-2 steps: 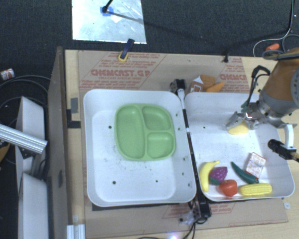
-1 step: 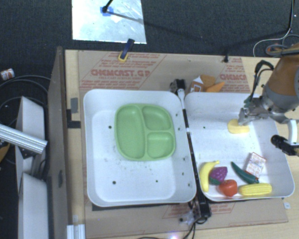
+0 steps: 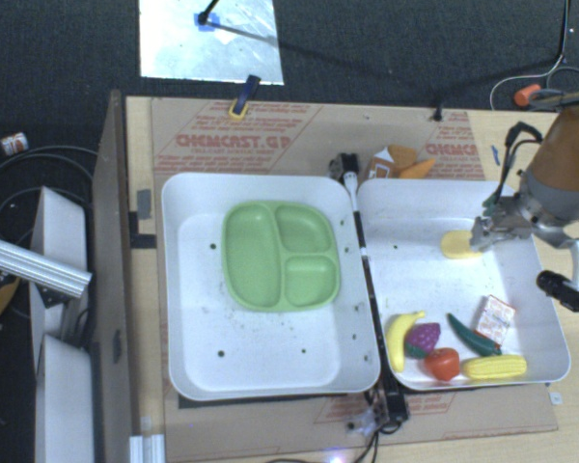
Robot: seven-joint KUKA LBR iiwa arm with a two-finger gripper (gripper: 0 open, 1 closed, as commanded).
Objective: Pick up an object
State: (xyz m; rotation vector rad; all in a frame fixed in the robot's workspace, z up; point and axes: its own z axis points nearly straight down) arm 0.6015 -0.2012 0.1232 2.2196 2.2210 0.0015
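Note:
My gripper [image 3: 484, 232] hangs low over the right bin [image 3: 405, 222], at its far right side. A pale yellow piece [image 3: 457, 245] lies on the bin floor right at the gripper's left tip; whether it is gripped is unclear. Along the bin's near edge lie a banana [image 3: 402, 335], purple grapes [image 3: 425, 336], a red tomato [image 3: 444, 363], a dark green vegetable [image 3: 470, 333], a corn cob [image 3: 494, 366] and a small printed box [image 3: 495, 316].
The left bin [image 3: 195, 258] holds a green divided plate [image 3: 280, 256]. A black divider [image 3: 361, 249] runs between the bins. An orange-and-white item [image 3: 398, 162] lies on the cardboard behind the right bin. Cables trail at the top right.

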